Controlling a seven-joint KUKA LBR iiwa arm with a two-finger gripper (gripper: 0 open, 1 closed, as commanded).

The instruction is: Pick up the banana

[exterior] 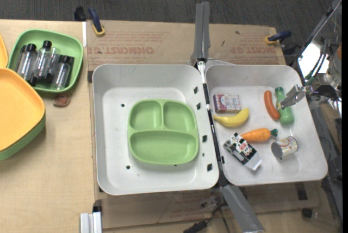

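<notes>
One banana [232, 117] at the right bin's [304, 172] left side, well apart from the claw [296, 95], its state unclear.

Arm reaching in from the right edge, hand low.

The hand [298, 95] pokes in at the right side, a thin grey metal piece angled down and leftward (whether its fingers are parted or closed is too small to make out). Behind it, the wrist and arm run off toward the right edge, partly blurred.
</notes>
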